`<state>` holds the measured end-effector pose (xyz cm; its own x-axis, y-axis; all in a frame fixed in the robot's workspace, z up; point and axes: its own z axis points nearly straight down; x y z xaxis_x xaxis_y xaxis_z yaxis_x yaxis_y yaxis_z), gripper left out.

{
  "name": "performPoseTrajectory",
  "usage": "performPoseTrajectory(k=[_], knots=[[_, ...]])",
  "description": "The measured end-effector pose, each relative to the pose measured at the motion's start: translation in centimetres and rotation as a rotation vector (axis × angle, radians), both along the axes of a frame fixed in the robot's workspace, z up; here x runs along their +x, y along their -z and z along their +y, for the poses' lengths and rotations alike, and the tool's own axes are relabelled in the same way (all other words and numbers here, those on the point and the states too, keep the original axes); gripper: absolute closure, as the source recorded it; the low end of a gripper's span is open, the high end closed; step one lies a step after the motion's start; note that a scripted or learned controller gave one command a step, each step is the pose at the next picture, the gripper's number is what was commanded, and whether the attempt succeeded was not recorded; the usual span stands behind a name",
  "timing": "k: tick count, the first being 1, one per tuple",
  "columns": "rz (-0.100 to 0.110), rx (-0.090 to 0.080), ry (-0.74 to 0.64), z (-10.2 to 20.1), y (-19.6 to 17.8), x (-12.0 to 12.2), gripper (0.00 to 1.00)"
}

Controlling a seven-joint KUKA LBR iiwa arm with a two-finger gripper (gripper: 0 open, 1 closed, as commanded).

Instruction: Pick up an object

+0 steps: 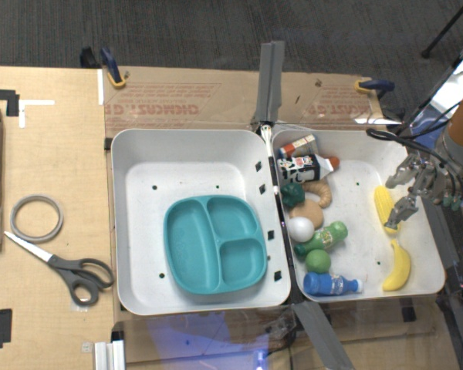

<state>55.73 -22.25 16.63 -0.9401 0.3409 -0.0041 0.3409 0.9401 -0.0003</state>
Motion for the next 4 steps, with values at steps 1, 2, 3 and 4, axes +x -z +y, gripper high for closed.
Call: performPoseTrajectory(k=[1, 2, 3, 4], knots=[[0.0, 0.001, 0.048, 0.1, 7.4, 2.9, 0.0], [-0.005, -0.003, 0.045, 0.1, 6.3, 3.1, 1.0], [-0.001, 0.001, 0.053, 4.5, -7.8, 2.8, 1.0], [0.0, 0.0, -0.036, 0.3, 7.4, 0.1, 1.0]])
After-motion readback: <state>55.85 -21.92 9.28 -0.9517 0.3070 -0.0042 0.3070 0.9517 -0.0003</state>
